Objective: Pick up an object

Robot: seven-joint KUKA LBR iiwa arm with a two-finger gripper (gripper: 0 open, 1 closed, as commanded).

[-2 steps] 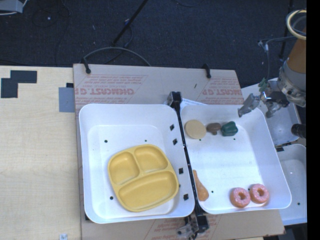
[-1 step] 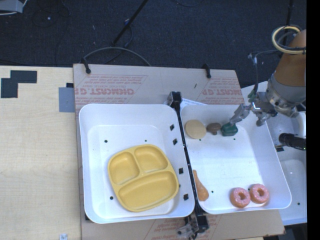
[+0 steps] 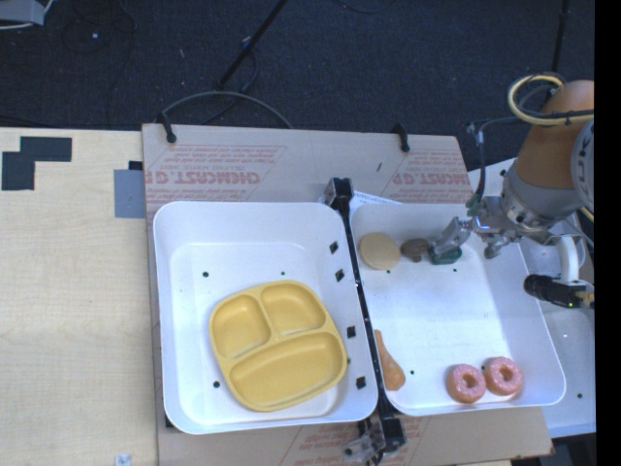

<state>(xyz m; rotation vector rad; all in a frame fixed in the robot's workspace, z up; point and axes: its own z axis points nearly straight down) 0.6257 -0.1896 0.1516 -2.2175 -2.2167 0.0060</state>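
Note:
My gripper [image 3: 444,249] hangs low over the back of the right bin [image 3: 529,357], reaching in from the right. Just left of its tip lies a small brown lump [image 3: 415,249], close to the gripper or touching it; I cannot tell which. A round tan cookie-like disc [image 3: 379,251] sits beside the lump, nearer the divider. Two pink frosted donuts [image 3: 466,383] [image 3: 503,376] lie side by side at the bin's front right. An orange-brown elongated piece [image 3: 388,362] rests along the bin's left wall.
The left bin [image 3: 184,260] holds a yellow divided plate [image 3: 278,343]. A black divider with clips [image 3: 354,289] runs between the bins. The arm's grey body and orange band [image 3: 548,153] stand over the right bin's back right corner.

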